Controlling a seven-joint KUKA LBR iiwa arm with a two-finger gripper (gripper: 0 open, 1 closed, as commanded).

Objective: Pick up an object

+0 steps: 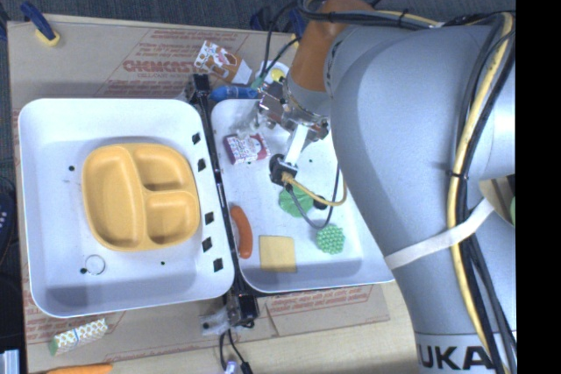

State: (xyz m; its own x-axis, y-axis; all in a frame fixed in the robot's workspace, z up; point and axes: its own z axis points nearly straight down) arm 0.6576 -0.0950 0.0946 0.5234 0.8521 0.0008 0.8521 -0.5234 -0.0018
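Gripper point(273, 108) beside packet point(245, 148), its long axis seemingly running left-right.

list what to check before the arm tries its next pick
1. End effector over the right bin: ok.
2. Object already in grasp: cannot tell.
3. Red-and-white packet close beside the end effector: ok.
4. Yellow square apart from its neighbours: ok.
5. Sausage away from the bin wall: not ok, it lies along the left wall.
6. Yellow divided plate out of the way in the left bin: ok.

Packet point(245, 147), sausage point(242, 231), sponge point(277, 253) crowding right bin point(307, 273)
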